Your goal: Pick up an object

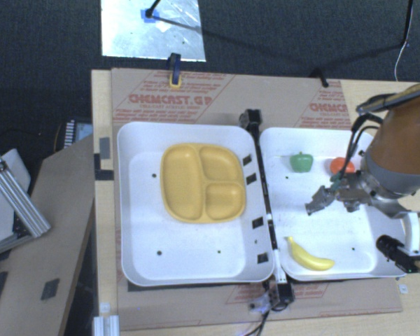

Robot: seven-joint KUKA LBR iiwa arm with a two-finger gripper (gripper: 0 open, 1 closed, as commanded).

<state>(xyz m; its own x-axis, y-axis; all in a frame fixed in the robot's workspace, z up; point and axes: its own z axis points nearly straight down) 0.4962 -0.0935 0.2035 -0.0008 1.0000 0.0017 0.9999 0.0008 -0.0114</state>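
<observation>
claw (320,203): over right bin (280,187), open-or-closed cannot be told | banana (309,256): near front | pepper (302,161): at back

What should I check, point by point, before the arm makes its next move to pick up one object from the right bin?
1. Targets present in the right bin: ok. A banana, a green object and an orange object lie there.
2. Gripper free of load: ok, nothing shows between its fingers.
3. Gripper above a target: not ok, it is over bare bin floor, apart from all three.
4. Finger opening: cannot tell.
5. Orange object fully visible: not ok, the arm partly hides it.
6. Banana free of neighbours: ok, it lies alone near the front wall.
</observation>
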